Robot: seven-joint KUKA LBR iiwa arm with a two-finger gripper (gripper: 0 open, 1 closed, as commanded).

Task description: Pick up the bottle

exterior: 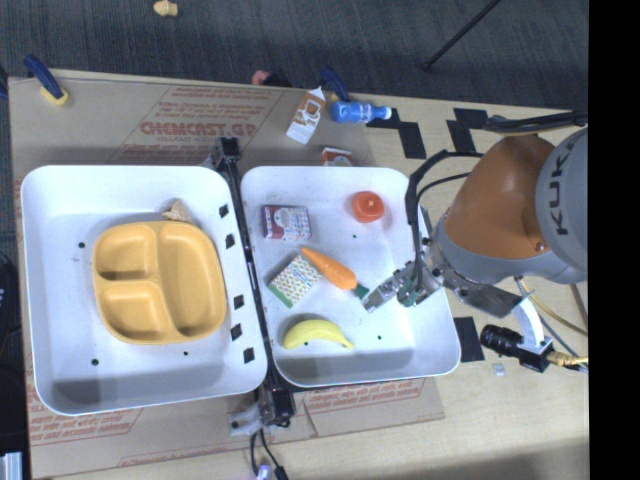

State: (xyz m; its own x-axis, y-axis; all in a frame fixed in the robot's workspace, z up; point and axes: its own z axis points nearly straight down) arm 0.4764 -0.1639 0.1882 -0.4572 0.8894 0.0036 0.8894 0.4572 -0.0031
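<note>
I see the gripper (385, 293) low in the R bin (330, 363) by the carrot (330, 268), can't tell its state, w/ bottle (358, 113) out on the bench.

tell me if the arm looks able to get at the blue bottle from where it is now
Probably not easily: the bottle lies outside the bins, beyond the right bin's far rim, while the gripper sits low inside that bin near the carrot.

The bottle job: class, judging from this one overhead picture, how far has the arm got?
Done: nothing yet. The blue bottle lies on its side on the cardboard behind the right bin, outside both bins. In hand: the gripper is low inside the right bin, beside the carrot, far from the bottle. Left: reach the bottle, close on it and lift it.
</note>
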